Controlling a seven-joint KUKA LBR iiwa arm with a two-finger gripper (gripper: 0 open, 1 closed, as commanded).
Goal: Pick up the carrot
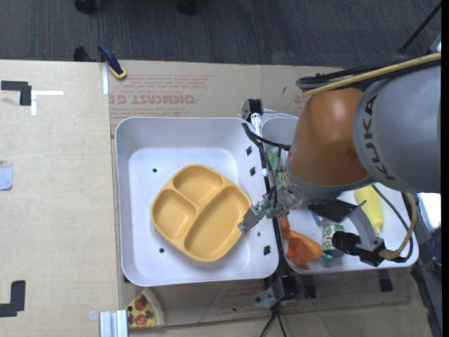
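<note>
A: Orange, low in the right bin [414,255]: that lump is the carrot [303,248], lying near the wall shared with the left bin [133,188]. The arm [365,135] hangs over most of the right bin and covers part of it.

B: And the pincer?

A: Pincer [270,209] sits over the wall between the bins, just above and left of the carrot. A grey piece juts from it toward the yellow divided plate [200,213] in the left bin and looks to reach the plate's rim. Whether the pincer is released or clenched, I cannot tell; the wrist and cables hide it. Nothing visible between its tips.

B: So the carrot is not held.

A: Judged so. It rests on the bin floor, apart from the tips.

B: Risks from here?

A: Three, by my reading. First, the carrot lies close to the wall, so a descent could land a tip on the rim and stall. Second, a green-labelled can [331,243] lies just beside the carrot on its right; a wide close could catch it or shove the carrot aside. Third, the tapered, rounded carrot may squirt out if pinched off-centre. A yellow banana-like item [372,206] lies farther right, likely out of the way.
</note>
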